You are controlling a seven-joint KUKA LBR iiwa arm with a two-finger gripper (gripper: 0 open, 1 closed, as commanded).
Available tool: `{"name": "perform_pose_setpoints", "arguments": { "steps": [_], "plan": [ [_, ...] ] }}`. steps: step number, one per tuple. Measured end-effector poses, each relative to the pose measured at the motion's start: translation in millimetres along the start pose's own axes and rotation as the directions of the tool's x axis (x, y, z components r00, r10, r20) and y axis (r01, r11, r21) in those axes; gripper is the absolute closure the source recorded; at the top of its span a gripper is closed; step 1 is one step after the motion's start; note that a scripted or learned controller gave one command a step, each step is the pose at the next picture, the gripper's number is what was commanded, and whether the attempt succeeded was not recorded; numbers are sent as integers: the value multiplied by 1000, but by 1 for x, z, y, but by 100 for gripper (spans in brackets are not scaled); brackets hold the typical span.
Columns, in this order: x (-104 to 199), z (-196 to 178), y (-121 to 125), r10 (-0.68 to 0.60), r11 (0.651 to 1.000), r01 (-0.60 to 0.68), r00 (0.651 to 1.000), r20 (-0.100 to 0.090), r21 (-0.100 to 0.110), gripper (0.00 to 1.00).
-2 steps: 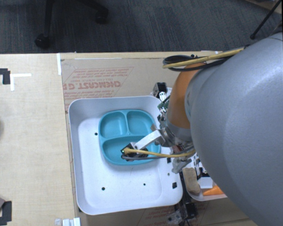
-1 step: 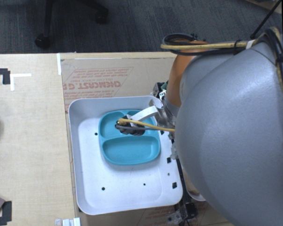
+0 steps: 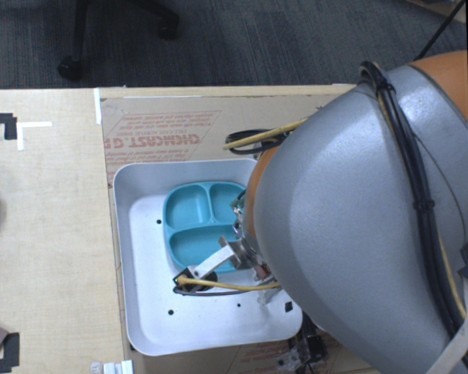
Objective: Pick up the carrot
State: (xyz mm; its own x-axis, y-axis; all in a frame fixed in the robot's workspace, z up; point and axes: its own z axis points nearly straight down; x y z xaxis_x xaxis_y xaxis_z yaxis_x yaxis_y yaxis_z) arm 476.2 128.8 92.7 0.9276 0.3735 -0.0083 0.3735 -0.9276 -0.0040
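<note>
Pale wood counter (image 3: 50, 229) lies at left, beside a white bin (image 3: 146, 302) holding a blue divided tray (image 3: 193, 219). Further right, the grey arm (image 3: 360, 231) covers most of the bin. Where the carrot lies cannot be told, nor how the gripper stands.
</note>
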Motion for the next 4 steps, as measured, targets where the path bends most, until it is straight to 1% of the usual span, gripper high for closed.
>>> {"name": "perform_pose_setpoints", "arguments": {
  "steps": [1, 2, 3, 4],
  "plan": [
    [43, 2, 19, -214, 977, 214, 977, 4, 1, 0],
    [44, 1, 34, -282, 959, 282, 959, 1, 39, 0],
    [44, 1, 14, 184, 983, -184, 983, -3, -1, 0],
    [53, 1, -60, 183, 983, -183, 983, -5, -3, 0]
  ]
}}
